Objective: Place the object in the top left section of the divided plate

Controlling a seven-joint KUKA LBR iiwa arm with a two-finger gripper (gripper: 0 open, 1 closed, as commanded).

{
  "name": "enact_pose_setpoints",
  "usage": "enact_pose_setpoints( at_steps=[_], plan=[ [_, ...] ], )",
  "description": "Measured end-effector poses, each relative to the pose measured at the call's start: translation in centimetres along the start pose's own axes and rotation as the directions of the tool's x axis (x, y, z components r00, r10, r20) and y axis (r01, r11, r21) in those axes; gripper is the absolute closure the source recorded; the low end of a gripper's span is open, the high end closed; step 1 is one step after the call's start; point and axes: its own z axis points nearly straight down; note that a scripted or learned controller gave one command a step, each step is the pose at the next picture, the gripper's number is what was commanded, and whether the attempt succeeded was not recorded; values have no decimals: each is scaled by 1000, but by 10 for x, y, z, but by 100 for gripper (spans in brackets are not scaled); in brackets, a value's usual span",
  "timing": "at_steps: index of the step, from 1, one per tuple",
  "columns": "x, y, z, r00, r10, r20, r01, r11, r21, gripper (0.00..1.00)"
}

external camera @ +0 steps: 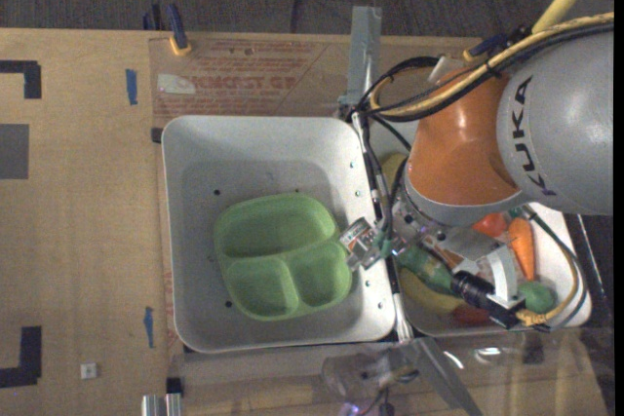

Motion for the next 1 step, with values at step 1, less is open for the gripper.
enact_pose_setpoints(
  at_steps=[1],
  plan=[
    [16,0,-122,999,-36,3,36,999,-3,100]
  ],
)
